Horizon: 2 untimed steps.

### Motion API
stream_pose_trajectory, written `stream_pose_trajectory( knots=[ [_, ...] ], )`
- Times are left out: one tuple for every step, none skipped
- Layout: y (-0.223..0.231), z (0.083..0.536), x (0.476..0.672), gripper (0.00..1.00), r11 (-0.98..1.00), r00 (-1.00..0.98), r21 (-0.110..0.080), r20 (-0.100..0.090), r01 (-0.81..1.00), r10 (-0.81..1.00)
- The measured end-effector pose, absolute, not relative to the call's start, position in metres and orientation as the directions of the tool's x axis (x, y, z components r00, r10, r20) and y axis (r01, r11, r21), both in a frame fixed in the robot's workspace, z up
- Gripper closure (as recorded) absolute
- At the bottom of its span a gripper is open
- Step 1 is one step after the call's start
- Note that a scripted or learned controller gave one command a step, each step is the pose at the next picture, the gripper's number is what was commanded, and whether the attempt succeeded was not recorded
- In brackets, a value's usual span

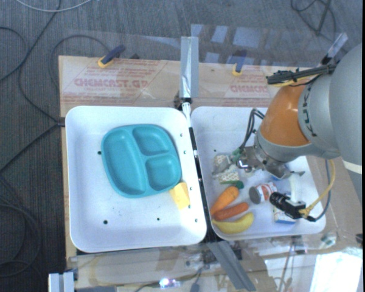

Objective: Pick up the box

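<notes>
Camera view: grey arm with orange band reaches into right white bin (213,117). Claw (246,160) sits low over the clutter; can't tell its state. Small white-and-blue cardboard box (290,201) lies right of and below claw, near bin's lower right corner. Two orange carrots (226,203) and yellow banana (234,225) below claw. Teal divided plate (143,158) well left, in left bin.

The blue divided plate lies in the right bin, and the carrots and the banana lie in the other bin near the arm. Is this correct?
Not quite: the camera view shows the blue divided plate in the left bin, not the right. The carrots and the banana do lie in the other bin, near the arm.
</notes>
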<state>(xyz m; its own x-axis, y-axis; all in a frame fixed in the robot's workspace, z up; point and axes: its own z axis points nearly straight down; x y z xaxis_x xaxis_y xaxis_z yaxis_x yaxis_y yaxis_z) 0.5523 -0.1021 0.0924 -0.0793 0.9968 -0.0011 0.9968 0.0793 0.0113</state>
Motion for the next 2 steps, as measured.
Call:
stream_pose_trajectory(
  knots=[
    [-0.108, 0.092, 0.607, 0.00, 0.155, -0.155, 0.016, -0.007, 0.988, 0.988],
    [-0.105, 0.093, 0.580, 0.00, 0.120, -0.120, 0.019, -0.010, 0.993, 0.993]
  ],
)
